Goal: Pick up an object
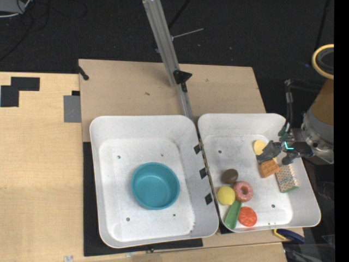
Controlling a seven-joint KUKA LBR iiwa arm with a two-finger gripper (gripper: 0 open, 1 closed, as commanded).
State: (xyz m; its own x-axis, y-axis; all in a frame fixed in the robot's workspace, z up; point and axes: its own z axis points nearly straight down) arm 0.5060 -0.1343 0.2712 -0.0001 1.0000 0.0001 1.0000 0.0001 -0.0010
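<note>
The worktop [43, 146] is pale wood, with a tan board [218, 91] laid over its far part. Two shallow white bins sit side by side on it: the left bin [109, 141] and the right bin [240, 125], their inner rims touching. A slanted aluminium rail [163, 37] rises from behind the seam between them. Dark floor with cables [22, 4] lies beyond the worktop.

Even overhead light; white bins [109, 130] glare slightly, surroundings dark, soft shadows, mild blur overall.
</note>
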